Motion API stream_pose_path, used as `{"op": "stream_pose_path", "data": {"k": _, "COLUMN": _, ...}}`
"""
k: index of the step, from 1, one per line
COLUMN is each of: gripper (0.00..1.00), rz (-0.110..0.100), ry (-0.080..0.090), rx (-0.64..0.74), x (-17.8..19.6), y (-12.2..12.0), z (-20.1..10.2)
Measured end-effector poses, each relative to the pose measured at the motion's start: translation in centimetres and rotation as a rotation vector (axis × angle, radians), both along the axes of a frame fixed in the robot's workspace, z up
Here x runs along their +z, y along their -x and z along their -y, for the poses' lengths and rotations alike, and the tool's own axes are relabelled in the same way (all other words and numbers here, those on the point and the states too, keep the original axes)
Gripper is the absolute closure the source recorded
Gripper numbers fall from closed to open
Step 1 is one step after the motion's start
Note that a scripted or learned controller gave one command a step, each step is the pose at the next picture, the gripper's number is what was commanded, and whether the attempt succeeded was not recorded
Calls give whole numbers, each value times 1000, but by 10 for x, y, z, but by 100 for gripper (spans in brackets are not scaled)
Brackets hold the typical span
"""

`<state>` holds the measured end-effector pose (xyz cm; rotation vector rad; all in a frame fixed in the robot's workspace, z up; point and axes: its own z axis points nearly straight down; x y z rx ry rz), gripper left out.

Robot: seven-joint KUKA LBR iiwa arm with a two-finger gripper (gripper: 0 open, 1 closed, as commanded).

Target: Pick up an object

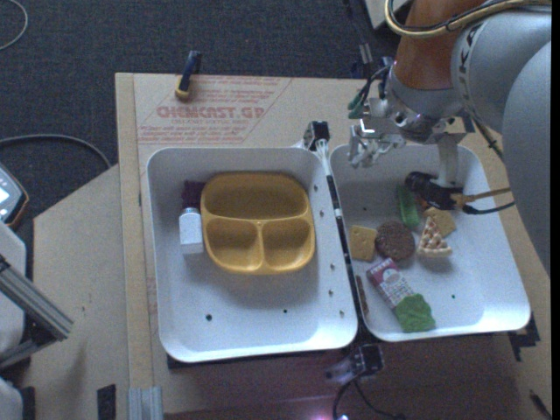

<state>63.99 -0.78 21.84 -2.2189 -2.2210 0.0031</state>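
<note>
Toy food pieces (395, 241) in right bin (490, 278), below tool (367, 151); tool's finger state unclear.

Arm (512, 68): smooth light-grey rounded casing, glossy orange-brown band above the wrist; thin pale cable looped over the band; dark lettering partly visible on the grey shell beside it. Wrist unit: grey metal, small green part and dark wiring on one side. Gripper (366, 150): pale metal jaws, small and blurred
</note>
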Motion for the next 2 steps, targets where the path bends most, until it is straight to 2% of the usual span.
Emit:
{"op": "stream_pose_path", "data": {"k": 1, "gripper": 100, "rz": 1, "ry": 0, "rx": -2, "x": 15, "y": 13, "z": 7}}
{"op": "stream_pose_path", "data": {"k": 2, "gripper": 100, "rz": 2, "ry": 1, "rx": -1, "x": 14, "y": 12, "z": 4}}
